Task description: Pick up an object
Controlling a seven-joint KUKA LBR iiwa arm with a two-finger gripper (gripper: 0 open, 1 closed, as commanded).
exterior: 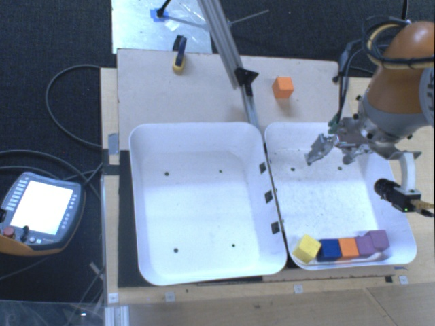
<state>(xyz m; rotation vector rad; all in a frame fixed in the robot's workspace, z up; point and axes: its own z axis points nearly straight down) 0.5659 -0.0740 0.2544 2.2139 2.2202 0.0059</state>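
Left of frame: left bin (204,202), bare white floor. Right bin (340,195): row of blocks along its bottom rim, touching — yellow block (306,248), blue block (329,249), orange block (348,247), purple block (373,242). Arm enters from upper right, wrist bent down-left; gripper (334,149) sits over that bin's upper part, fingers spread, nothing between them. Bin floor between gripper and row is bare. Stray orange cube (283,87) lies on the board above.

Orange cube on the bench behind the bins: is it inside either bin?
No. The orange cube sits on the bare bench board, beyond the far rim of the right bin.
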